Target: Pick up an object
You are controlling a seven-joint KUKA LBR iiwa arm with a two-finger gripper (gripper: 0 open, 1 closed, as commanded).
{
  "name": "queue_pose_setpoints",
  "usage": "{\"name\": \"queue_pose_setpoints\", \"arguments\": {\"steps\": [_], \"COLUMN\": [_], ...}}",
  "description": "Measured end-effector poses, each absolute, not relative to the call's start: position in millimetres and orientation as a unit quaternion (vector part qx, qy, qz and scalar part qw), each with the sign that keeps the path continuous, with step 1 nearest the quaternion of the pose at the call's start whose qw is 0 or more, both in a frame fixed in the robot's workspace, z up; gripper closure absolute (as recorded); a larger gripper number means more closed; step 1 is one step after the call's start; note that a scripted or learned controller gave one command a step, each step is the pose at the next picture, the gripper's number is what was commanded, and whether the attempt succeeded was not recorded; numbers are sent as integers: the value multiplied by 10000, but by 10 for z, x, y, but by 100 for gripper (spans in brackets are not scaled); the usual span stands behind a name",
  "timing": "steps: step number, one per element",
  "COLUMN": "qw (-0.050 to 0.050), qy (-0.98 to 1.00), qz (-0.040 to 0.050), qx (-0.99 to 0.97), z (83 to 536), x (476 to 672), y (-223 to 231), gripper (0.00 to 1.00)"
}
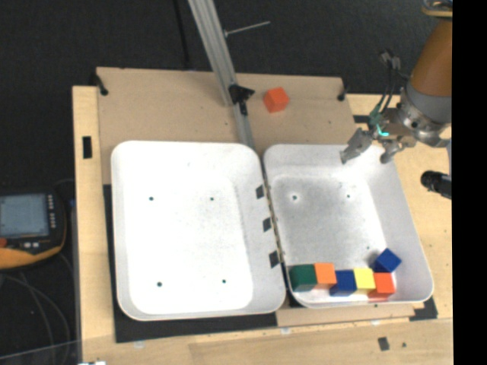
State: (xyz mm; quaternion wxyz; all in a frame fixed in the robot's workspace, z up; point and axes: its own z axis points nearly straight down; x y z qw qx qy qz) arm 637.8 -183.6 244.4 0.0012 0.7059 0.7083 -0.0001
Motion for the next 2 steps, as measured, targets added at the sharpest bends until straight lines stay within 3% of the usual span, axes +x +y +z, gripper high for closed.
{"name": "queue_pose_setpoints", "arguments": {"steps": [1, 2], "qw": [7, -26], "qy": [7090, 7062], "qz": [-1, -27], "qx": [7052, 7080], "z": [2328, 1141], "x": [5770, 5504], "y": [-1414, -1617], "gripper": [0, 0]}}
